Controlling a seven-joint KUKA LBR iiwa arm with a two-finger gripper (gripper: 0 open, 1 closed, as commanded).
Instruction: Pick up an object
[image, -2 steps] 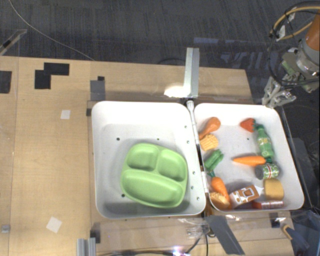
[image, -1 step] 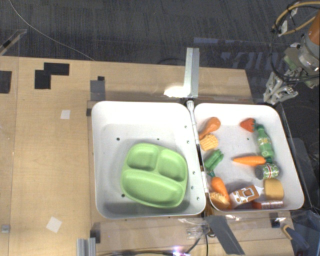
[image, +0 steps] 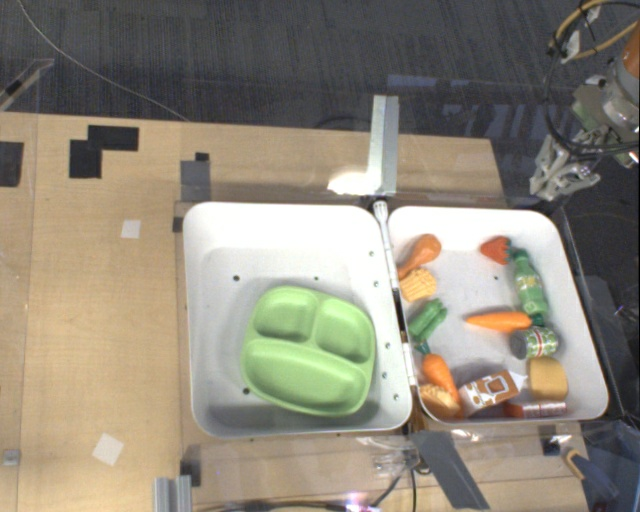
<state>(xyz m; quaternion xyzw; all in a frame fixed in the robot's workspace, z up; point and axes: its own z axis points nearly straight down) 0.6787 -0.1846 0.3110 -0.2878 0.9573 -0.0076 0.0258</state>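
Gripper (image: 565, 170) hangs at far right, beyond the right bin's (image: 560, 235) far corner, nothing between its fingers, which look spread. Right bin holds toy food: carrot (image: 497, 321) mid-bin, green bottle (image: 527, 284) at right, corn (image: 418, 285) and green pepper (image: 427, 319) at left, yellow block (image: 547, 378) near right. Left bin (image: 215, 250) holds green divided plate (image: 308, 350). Both sit on the tabletop (image: 90, 330).

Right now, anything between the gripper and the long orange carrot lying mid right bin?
Nothing visible. The gripper hangs above and beyond the right white bin's far corner. The long orange carrot lies bare on the bin floor; the green bottle and the small green-and-red can sit just beside its right end, not over it.
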